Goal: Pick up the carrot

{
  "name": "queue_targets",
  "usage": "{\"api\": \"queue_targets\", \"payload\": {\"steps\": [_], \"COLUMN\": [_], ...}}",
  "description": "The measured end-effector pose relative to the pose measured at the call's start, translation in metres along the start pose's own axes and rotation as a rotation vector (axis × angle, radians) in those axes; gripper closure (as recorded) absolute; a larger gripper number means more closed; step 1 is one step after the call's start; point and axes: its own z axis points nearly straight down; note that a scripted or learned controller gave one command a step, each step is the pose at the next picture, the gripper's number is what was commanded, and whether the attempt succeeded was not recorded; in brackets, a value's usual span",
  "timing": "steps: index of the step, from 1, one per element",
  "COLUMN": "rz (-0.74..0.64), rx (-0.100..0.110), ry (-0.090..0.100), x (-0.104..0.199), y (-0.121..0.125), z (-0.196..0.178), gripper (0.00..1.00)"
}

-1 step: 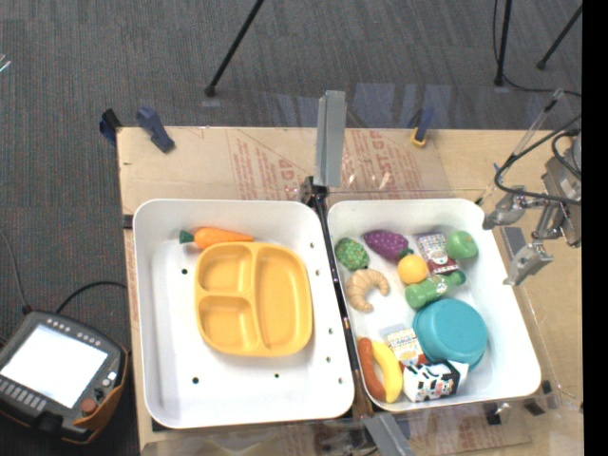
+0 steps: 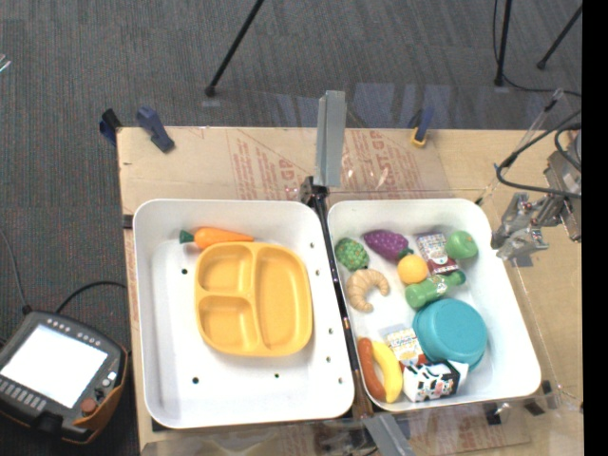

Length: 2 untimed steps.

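The carrot lies in the left bin, touching the yellow divided plate's upper edge, long axis roughly left-right, well apart from the gripper poised beyond the right bin's far-right rim.

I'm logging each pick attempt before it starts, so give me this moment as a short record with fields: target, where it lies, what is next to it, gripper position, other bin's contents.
target: carrot
location: left bin, far edge, lying flat
neighbour: yellow divided plate, right beside the carrot on its near side
gripper: gripper outside the right bin, past its right rim, away from the carrot
other bin: teal bowl, croissant, green bottle, milk carton, other toy foods
grasp: none yet
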Motion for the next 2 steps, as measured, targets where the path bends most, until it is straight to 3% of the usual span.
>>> {"api": "queue_targets", "payload": {"steps": [1, 2], "rz": [-0.055, -0.195], "rx": [-0.002, -0.004], "ry": [0.007, 0.009], "x": [0.067, 0.091], "y": [-0.005, -0.003], "z": [0.035, 0.097], "gripper": [1.00, 1.00]}}
